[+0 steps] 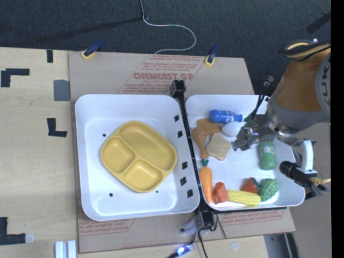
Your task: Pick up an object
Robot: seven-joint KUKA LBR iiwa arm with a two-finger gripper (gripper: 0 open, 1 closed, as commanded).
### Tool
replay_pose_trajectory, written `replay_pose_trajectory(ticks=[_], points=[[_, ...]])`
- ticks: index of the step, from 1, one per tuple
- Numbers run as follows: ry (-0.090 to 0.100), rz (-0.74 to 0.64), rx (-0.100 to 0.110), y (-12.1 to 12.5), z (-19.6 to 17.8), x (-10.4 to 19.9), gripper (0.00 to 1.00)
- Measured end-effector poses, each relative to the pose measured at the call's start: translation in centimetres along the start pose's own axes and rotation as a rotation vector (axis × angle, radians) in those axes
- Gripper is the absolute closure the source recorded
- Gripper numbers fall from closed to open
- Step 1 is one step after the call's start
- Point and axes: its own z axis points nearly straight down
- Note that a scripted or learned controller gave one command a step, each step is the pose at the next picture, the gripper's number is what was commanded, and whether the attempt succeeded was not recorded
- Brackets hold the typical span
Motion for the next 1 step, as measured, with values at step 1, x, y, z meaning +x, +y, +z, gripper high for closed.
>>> replay_pose_trajectory(ticks=[1], points=[[-0.001,0.001,0.002,0.08,0.31,4.95,1.00]])
